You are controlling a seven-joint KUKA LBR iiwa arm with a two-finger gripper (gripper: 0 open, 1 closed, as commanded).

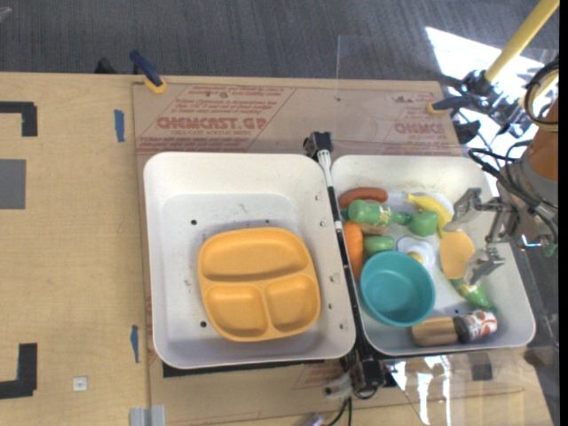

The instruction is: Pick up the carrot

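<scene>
The carrot (353, 243) is a short orange piece lying along the left wall of the right bin (519, 282), just above the teal bowl (397, 288). A green vegetable toy (376, 244) touches its right side. My gripper (477, 233) hangs over the right side of that bin, far to the right of the carrot. It is open, with one finger (467, 204) toward the back and the other toward the front. Nothing sits between them; a yellow-orange slice (456, 254) lies just to their left.
The right bin also holds a red sausage (364, 194), a banana (428, 206), a green pepper (424, 224), a fried egg (417, 252) and a bottle (457, 328) near the front. A yellow divided plate (257, 282) lies in the left bin (169, 238).
</scene>
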